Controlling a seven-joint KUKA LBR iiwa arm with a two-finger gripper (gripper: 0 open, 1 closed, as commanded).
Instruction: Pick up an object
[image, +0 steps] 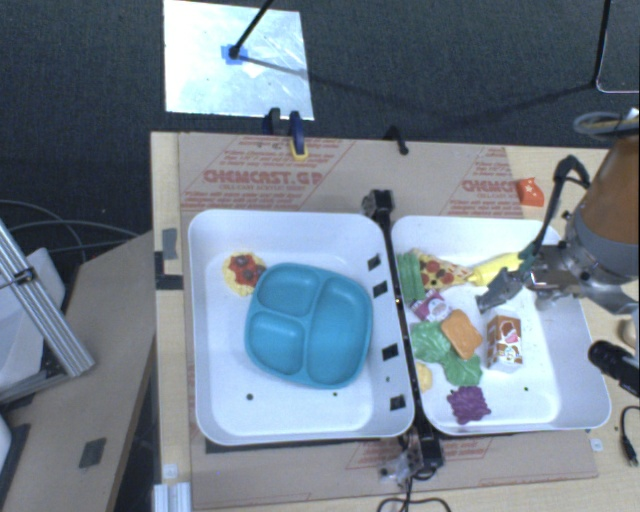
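yellow banana (496, 266) just left of pincer (503, 288) in rt bin (585, 395); can't tell if pincer's open.

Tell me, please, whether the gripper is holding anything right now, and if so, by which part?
Nothing is held. The gripper hangs open over the right bin, above the small carton, with nothing between its fingers.
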